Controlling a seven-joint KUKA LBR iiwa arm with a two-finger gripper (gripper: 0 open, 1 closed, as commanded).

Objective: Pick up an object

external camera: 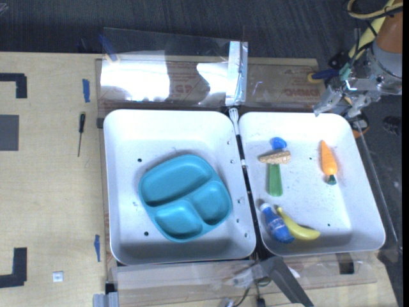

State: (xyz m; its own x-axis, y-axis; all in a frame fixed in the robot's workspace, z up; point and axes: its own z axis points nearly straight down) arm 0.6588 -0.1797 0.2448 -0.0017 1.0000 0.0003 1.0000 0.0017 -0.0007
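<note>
Nearest my camera, banana [299, 228] touches blue bottle [275, 222] at 6 o'clock in the right bin [367, 190]; I risk dragging both. Carrot [328, 160] lies alone at 3 o'clock. Pincer [348, 101] hovers past 1 o'clock rim; its state I cannot tell.

Two bins side by side: divided tray [185, 197] in left bin [121, 139]. In right bin [364, 197], carrot [328, 160] at two o'clock, brush [275, 165] at ten, banana [296, 226] touching bottle [276, 222] at seven. Gripper [345, 101] beyond the one o'clock corner.
</note>
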